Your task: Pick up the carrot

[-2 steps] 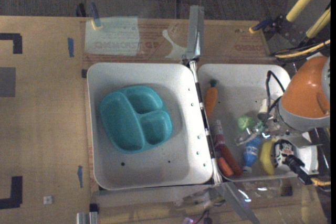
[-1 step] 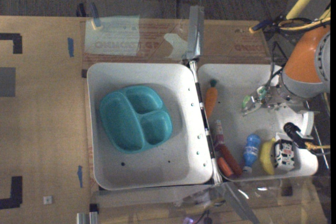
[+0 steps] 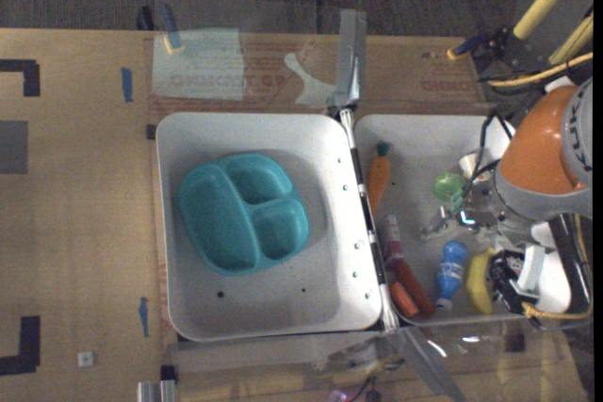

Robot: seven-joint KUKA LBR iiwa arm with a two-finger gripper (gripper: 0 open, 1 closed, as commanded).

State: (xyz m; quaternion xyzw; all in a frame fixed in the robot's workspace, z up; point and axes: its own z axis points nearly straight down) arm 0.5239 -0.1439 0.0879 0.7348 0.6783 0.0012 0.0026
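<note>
- Carrot: lies in the right bin, hard against its left wall, toward the far end. Long axis runs near-to-far; the dark green top points far, the orange body tapers toward the near side.
- It lies apart from its neighbours. A red-and-orange item lies further along the same wall at the near end, with a slim pale piece between the two.
- Gripper: hangs over the middle of the right bin, to the right of the carrot and apart from it, below the arm's orange band. Nothing is seen between its fingers; from this angle I cannot tell whether they are spread or closed.
- Other contents of the right bin: a green object just beside the gripper, a blue bottle-shaped item and a yellow banana-like item on the near side.
- Left bin: holds a teal divided plate; no bearing on the task.
- Handling judgement: the carrot looks like a toy, so probably light, rigid and smooth-skinned, liable to slip or roll if pinched off-centre.
- Recommended hold: across the thick upper body just below the green top, fingers set left and right of it.
- Risk: the wall on its left leaves little room for the finger on that side; a nudge to the right first may be needed.
</note>
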